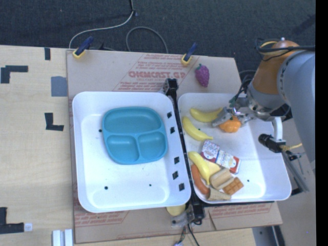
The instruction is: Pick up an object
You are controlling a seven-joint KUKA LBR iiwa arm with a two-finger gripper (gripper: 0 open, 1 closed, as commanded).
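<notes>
I see my gripper [229, 118] low in the right bin [256, 186], its fingers pinching the small orange fruit [231, 126] at that bin's upper middle, just right of the two bananas [204, 116], with the fruit sitting directly under the fingertips.

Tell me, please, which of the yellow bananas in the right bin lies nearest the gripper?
The uppermost banana, along the bin's far edge: its right end lies beside the gripper and the small orange fruit. The other two lie lower and further left.

Glossy white plastic bins [82, 152] hold a smooth blue plastic tray [135, 135], on matt brown cardboard [148, 73].
</notes>
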